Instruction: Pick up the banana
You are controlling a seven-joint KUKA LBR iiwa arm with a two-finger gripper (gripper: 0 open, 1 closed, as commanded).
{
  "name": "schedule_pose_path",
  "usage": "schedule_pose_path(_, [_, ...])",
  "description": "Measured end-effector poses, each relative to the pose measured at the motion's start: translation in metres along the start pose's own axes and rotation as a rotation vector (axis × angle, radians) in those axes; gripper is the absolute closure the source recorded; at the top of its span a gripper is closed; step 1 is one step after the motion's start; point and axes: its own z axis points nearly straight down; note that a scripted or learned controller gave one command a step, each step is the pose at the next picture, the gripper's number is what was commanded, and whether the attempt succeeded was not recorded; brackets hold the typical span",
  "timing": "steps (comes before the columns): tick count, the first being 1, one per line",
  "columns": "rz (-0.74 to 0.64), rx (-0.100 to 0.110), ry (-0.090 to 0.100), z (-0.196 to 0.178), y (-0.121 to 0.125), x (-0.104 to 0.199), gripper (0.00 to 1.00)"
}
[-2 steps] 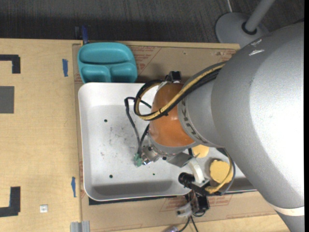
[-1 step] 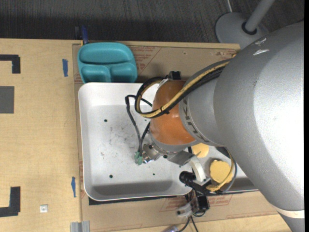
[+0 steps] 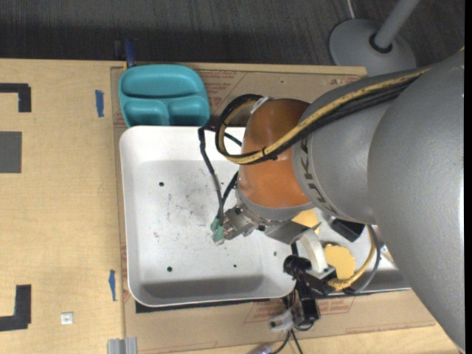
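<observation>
Yellow bits of the banana (image 3: 341,257) peek out under the big grey arm (image 3: 391,153) by the white bin (image 3: 147,198), so the hidden hand, open or closed I cannot tell, should grab slowly.

Bulky smooth grey metal arm (image 3: 398,153) filling the right of the frame, glossy orange band (image 3: 269,164) at centre, black and yellow cables (image 3: 295,135) looped across it, dark lettering on the grey collar beside the band, small green connector (image 3: 217,231) hanging from thin black wire.
</observation>
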Motion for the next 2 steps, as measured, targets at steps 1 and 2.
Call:
schedule_pose_path(1, [-0.047,-0.004,0.002,0.087,0.018,0.035,1.00])
schedule_pose_path(2, [0.192,-0.005,0.000,0.088,0.026,0.051,1.00])
